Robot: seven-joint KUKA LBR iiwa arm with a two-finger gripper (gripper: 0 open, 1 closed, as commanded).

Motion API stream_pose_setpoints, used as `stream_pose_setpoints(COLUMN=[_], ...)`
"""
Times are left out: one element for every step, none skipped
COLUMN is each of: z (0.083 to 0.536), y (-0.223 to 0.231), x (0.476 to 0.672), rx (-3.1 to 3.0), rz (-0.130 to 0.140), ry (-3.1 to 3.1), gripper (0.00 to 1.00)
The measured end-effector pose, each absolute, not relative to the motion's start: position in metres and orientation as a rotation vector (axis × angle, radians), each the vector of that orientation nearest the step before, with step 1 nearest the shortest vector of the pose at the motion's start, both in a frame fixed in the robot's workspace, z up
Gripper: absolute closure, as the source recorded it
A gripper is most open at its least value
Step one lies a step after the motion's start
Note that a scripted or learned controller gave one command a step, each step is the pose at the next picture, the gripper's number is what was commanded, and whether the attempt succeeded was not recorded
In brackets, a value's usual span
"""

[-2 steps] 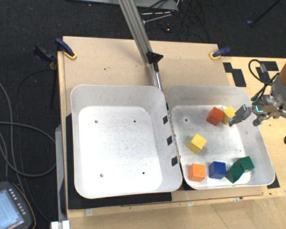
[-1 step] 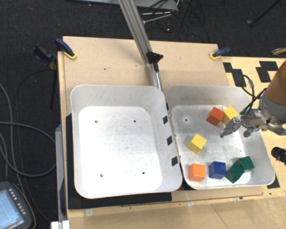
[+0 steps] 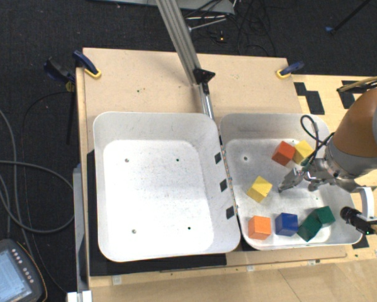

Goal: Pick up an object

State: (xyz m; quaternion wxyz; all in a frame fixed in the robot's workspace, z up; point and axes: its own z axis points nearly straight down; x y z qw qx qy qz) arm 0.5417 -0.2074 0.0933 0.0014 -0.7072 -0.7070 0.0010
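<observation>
Gripper (image 3: 289, 182) low in the right bin (image 3: 238, 137), fingers slightly parted, nothing between them. Tips just right of the yellow block (image 3: 260, 189), apart from it. Red block (image 3: 284, 153) and a second yellow cube (image 3: 303, 150) above; orange block (image 3: 259, 227), blue block (image 3: 287, 224) and green block (image 3: 316, 223) along the near wall.

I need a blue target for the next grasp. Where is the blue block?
The blue block lies in the right bin near its front edge, between the orange block and the green block.
</observation>
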Motion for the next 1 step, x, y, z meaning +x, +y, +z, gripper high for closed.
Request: stream_pose_setpoints(z=[0.0953], y=[-0.2075], x=[0.5419], rx=[-2.223], rz=[0.000], ry=[-2.220], gripper=[0.00])
